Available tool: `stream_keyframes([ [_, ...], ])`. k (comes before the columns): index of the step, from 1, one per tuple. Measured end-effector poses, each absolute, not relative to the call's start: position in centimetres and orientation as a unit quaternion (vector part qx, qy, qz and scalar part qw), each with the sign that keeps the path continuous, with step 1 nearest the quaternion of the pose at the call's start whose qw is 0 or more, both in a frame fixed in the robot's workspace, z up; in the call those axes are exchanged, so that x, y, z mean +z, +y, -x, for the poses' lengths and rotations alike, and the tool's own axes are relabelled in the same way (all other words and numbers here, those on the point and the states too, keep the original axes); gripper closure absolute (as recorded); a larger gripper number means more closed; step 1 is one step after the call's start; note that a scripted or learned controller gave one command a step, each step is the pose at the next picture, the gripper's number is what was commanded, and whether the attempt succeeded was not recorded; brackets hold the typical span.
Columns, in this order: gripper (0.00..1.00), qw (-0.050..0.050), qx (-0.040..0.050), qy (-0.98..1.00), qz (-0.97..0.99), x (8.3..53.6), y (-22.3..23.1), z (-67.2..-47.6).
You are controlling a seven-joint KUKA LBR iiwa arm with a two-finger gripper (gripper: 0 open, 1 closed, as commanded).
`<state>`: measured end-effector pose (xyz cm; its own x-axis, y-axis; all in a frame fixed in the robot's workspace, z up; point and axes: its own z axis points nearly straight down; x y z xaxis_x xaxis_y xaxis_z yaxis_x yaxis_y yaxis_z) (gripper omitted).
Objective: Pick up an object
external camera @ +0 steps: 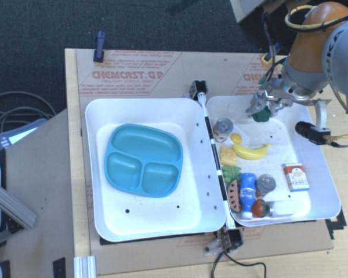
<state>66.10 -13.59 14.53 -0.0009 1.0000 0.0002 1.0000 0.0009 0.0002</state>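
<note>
Here the pincer (260, 111), seemingly pinching a dark-green object (261, 116), hovers above the right bin (322, 198).

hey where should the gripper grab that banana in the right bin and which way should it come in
Probably at the middle of the banana, coming straight down from above. It lies flat on the bin floor, its length running left to right, so the fingers would close across its narrow width. The yellow piece at its left end crowds that end.
</note>
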Motion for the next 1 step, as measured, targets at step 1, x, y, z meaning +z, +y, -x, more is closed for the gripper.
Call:
stream_keyframes([
  [1,1.00,-0.001,-0.0011,-0.708,0.706,21.32,-7.19,-64.13],
])
